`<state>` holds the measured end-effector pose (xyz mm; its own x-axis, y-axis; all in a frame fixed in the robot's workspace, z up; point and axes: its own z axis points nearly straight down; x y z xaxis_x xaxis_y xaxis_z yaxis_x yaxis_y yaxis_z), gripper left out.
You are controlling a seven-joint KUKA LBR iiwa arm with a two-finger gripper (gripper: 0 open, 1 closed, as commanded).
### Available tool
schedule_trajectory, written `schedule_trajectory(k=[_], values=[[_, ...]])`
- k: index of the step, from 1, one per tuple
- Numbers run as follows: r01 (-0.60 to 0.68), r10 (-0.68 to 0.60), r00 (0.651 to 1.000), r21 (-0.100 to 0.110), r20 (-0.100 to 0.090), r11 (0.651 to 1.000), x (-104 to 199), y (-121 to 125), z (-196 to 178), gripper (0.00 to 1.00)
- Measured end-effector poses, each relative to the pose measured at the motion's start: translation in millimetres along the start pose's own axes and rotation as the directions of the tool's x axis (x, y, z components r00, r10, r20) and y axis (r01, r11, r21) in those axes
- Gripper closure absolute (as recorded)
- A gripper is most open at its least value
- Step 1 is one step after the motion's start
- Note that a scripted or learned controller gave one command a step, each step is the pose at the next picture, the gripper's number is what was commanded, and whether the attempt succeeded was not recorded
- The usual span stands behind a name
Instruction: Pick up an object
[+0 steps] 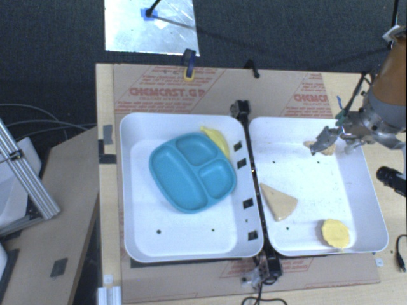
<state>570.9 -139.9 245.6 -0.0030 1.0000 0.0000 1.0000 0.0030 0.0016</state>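
— Bins first: what lies in the shallow white right-hand bin (365, 189)?

— Three things. A pale tan wedge-shaped piece (278, 201) sits near the bin's left wall. A round yellow lump (335, 233) lies in the near right corner, well apart from the wedge. A small beige object (320, 147) rests toward the far side.

— And the grey two-finger gripper (336, 136)?

— It hangs over the far right part of that bin, its dark fingers (325, 137) pointing left, right at the small beige object. That object is touching or just beside the fingertips; I cannot tell whether the fingers are closed on it or merely next to it.

— The left side?

— The shallow white left-hand bin (143, 234) holds a blue plastic plate with three compartments (192, 171), and a yellow banana-like piece (217, 139) peeks out from behind its far edge.
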Motion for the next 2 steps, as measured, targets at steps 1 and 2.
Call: schedule_trajectory(k=[1, 2], values=[[0.007, -0.007, 1.0, -0.005, 0.0, 1.0, 74, 64, 30, 0.0], [0.009, -0.009, 1.0, -0.003, -0.002, 1.0, 179, 98, 62, 0.0]])
